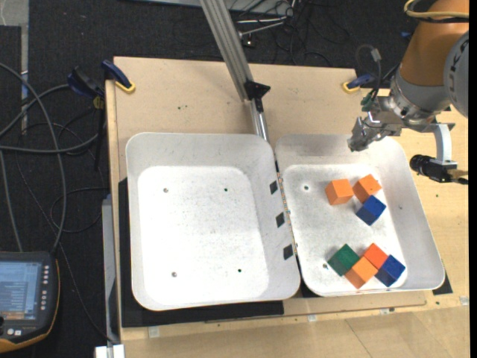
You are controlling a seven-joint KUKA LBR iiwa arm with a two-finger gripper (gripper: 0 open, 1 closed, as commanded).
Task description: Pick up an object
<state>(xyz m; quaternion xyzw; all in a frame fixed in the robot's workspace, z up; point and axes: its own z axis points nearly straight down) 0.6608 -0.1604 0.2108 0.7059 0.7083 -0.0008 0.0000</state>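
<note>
The right bin [417,222] holds two groups of small blocks. Toward its back lie an orange block [339,192], a second orange block [366,186] and a blue block [370,210]. At its front sit a green block [344,259], two orange blocks [361,272] [376,256] and a blue block [390,270], packed together. My gripper [361,141] hangs above the back rim of the right bin, behind and above the rear group of blocks. Nothing shows between its tips from this angle.
The left bin [197,215] lies beside the right one, with black clips along their shared edge. A slanted metal rail [227,36] runs down to the bins' back. Clamps [119,77] sit at the bench's far corners. A tablet pendant [22,293] lies at lower left.
</note>
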